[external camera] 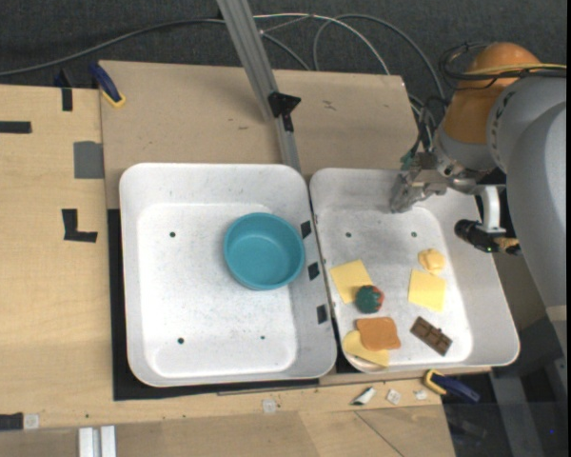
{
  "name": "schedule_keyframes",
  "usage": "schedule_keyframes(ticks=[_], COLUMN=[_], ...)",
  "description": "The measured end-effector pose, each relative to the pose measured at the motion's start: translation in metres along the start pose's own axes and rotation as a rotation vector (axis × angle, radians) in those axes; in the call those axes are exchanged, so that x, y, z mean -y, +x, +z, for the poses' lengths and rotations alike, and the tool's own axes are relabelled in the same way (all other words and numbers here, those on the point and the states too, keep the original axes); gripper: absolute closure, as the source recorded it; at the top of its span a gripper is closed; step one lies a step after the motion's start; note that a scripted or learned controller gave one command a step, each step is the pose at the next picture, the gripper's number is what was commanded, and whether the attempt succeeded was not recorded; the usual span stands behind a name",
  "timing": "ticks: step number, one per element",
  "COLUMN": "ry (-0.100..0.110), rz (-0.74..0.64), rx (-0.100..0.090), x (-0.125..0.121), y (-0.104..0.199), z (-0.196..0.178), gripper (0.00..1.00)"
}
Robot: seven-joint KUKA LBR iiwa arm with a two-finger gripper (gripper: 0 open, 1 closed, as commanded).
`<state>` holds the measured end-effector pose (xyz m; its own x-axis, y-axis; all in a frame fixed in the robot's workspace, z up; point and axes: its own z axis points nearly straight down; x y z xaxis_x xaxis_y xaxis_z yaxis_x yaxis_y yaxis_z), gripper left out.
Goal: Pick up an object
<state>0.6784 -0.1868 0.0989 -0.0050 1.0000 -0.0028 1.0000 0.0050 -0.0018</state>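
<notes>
Though the gripper [404, 194] hangs over the right bin [485, 350], its state stays unclear.

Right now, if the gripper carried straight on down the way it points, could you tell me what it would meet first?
Most likely bare floor at the far end of the right bin. The gripper points down there, well short of the yellow pieces and the green ball nearer the camera. Its height above the floor is unclear.

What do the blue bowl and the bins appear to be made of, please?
The blue bowl looks like moulded plastic: uniform colour, smooth matte walls. The left bin and right bin look like thin formed white plastic, with rounded corners and speckled, scuffed floors.
</notes>
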Motion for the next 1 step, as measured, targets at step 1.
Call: schedule_keyframes(ticks=[1], ry=[-0.006], rz=[0.003], rx=[-0.002], x=[0.0021], y=[0.0056], z=[-0.0450], gripper=[1.00])
